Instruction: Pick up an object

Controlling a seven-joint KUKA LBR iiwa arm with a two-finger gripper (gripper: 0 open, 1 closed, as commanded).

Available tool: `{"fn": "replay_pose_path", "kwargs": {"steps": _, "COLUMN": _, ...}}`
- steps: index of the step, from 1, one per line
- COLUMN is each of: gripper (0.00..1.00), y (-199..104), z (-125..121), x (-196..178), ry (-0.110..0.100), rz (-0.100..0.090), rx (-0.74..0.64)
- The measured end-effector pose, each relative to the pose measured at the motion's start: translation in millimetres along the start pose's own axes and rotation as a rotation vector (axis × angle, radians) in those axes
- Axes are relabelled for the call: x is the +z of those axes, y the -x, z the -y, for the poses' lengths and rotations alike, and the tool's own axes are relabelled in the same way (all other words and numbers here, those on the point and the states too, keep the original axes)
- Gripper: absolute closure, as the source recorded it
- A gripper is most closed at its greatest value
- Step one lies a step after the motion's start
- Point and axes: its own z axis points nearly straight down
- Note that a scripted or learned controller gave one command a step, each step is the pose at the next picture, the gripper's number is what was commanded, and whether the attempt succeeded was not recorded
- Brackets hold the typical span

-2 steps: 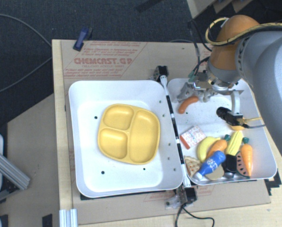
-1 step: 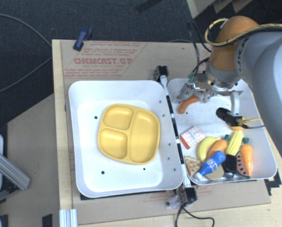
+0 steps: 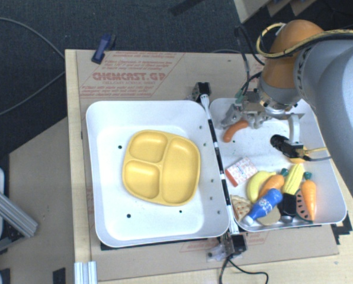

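Cardboard-topped bench (image 3: 135,76), right white bin (image 3: 330,209): hand (image 3: 247,112) is hovering right over the small orange sausage-shaped toy (image 3: 234,131), lying diagonally; can't tell its grip state.

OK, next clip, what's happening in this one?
A grey arm reaches in from the right, its hand down in the right bin at an orange sausage-like toy near the back. Whether it grips the toy is unclear. Other toy foods cluster at that bin's front. The left bin holds a yellow divided plate.
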Motion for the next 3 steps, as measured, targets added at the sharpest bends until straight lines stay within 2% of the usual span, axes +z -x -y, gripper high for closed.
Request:
{"fn": "replay_pose_path", "kwargs": {"steps": 1, "gripper": 0.0, "y": 6.6, "z": -0.2, "x": 0.0, "ry": 0.002, "rz": 0.001, "rx": 0.001}}
{"fn": "replay_pose_path", "kwargs": {"steps": 2, "gripper": 0.0, "y": -1.4, "z": -0.2, "x": -0.2, "ry": 0.001, "rz": 0.0, "rx": -0.001}}
{"fn": "replay_pose_path", "kwargs": {"steps": 3, "gripper": 1.0, "y": -1.6, "z": -0.9, "x": -10.7, "ry": 0.003, "rz": 0.0, "rx": -0.001}}
